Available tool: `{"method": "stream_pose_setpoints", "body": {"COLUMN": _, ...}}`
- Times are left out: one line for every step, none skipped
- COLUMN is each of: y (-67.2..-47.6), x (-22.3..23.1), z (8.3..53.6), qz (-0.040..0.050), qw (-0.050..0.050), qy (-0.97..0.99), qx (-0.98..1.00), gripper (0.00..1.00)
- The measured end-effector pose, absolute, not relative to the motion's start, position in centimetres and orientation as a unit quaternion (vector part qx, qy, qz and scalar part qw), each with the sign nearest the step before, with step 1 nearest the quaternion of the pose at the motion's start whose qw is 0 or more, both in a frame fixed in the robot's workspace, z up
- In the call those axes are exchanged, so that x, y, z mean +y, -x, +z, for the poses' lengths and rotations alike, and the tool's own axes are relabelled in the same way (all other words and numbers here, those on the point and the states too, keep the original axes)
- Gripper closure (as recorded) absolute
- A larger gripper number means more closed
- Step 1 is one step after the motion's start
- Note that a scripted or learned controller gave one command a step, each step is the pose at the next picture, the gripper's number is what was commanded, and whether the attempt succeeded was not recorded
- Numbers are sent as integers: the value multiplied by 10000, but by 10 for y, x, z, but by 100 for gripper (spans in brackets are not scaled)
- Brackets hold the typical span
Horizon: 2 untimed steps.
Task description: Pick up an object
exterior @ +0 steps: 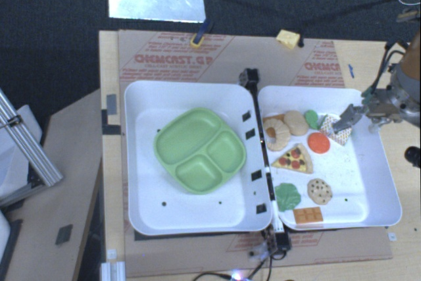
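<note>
The arm (401,85) enters from the right and extends its gripper (343,123) over the right bin (378,171), near that bin's far right part. The gripper points down and leftward; whether it is open or closed cannot be told, and nothing is seen held in it. A checkered item (339,135) lies just under its tip.

Right bin, near to far: an orange cracker (308,214) at the near edge; a green leaf (287,195) and a chip cookie (320,190) just beyond; a pizza slice (293,159) at the centre; a red disc (319,143) beside the slice, just beside the gripper; tan bread pieces (277,131) and a round bun (295,122) toward the far left; a small green piece (311,118) next to the bun.

Left bin (141,141): one green divided tray (200,150), lying flat at its centre, left of the divider between the bins.

Beyond the bins, on the cardboard (263,52), rests a yellow block (287,39).
</note>
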<state>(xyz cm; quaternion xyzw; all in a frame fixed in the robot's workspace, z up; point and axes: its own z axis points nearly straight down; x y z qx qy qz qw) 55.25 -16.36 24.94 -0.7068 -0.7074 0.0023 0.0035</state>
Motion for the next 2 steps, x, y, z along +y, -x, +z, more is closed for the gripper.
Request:
{"method": "stream_pose_setpoints", "body": {"y": -555, "x": -163, "z": 255, "qz": -4, "qw": -6, "qy": 7060, "qx": -7082, "gripper": 0}}
{"method": "stream_pose_setpoints", "body": {"y": -551, "x": -165, "z": 192, "qz": 10, "qw": 17, "qy": 7067, "qx": -7075, "gripper": 0}}
